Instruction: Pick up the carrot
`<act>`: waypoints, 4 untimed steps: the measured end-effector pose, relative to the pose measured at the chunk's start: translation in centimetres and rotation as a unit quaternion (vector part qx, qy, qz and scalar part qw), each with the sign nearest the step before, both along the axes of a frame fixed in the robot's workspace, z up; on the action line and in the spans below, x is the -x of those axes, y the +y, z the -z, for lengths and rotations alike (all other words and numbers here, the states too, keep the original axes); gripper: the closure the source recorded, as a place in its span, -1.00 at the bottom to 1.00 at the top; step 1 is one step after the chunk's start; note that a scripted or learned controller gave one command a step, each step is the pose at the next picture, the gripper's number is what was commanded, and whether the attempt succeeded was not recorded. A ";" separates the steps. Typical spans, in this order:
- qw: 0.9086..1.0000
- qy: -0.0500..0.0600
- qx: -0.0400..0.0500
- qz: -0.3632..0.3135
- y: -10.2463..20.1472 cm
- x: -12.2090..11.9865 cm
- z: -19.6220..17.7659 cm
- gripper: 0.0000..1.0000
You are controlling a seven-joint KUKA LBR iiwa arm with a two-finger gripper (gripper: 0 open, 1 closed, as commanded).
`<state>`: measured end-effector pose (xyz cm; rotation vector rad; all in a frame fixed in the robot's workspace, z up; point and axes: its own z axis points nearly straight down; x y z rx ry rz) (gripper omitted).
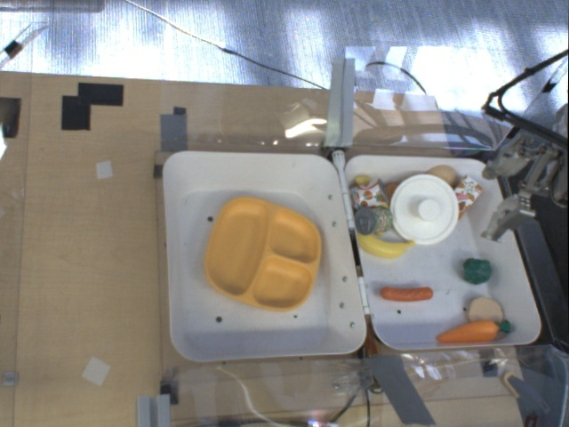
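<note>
The carrot (469, 332) lies flat on the floor of the right bin (526, 285), in the near right corner, with its orange tip pointing left and its green stub at the right, close to the bin wall. Nothing touches it from above. A beige round item (484, 309) sits just beside it, on the far side, and may crowd a grasp from that direction. A green item (476, 270) lies further back along the same wall. A red sausage (406, 294) lies to the left, well apart from the carrot. A banana (384, 246), a white lidded pot (426, 208) and several small packets occupy the far half of the bin.

The left bin (182, 265) holds a yellow divided tray (263, 252).

The gripper (507, 217) hangs at the right bin's far right edge, above the rim and well apart from the carrot. The state of the fingers cannot be determined from this view.

Task status: not started, by all visible evidence. The carrot rests in the bin and is not grasped. Remaining steps, as judged: move the gripper toward the near corner, align over the carrot body, descend, close, and lift.
</note>
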<state>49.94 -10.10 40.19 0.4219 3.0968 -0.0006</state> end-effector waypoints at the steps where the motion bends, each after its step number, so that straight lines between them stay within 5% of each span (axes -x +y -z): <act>1: 0.999 0.009 -0.002 0.050 2.0 1.2 16.6 -1.00; 2: 0.987 0.005 -0.003 0.158 -0.5 1.1 17.7 -1.00; 3: 0.957 0.003 -0.004 0.289 -3.7 1.1 18.5 -1.00; 4: 0.922 0.004 -0.005 0.387 -2.2 1.0 19.6 -1.00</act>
